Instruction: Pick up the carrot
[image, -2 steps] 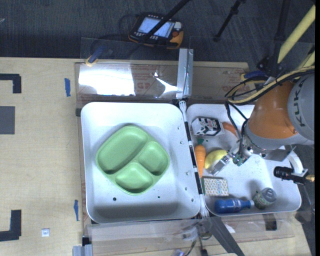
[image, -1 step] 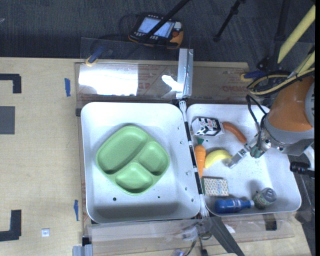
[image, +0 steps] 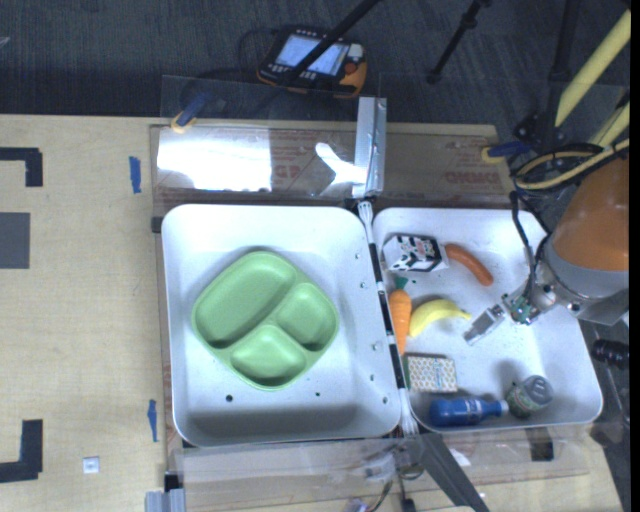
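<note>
Carrot (image: 400, 312) lies upright against the right bin's (image: 575, 345) left wall, touching a banana (image: 437, 315); well to its right, the arm's gripper (image: 496, 318) hovers, fingers spread and holding nothing.

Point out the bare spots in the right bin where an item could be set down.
Right bin: bare floor along the far wall right of the carton, and between the banana and the can, under the gripper. Crowded along the divider: carrot, sponge, blue bottle.
</note>
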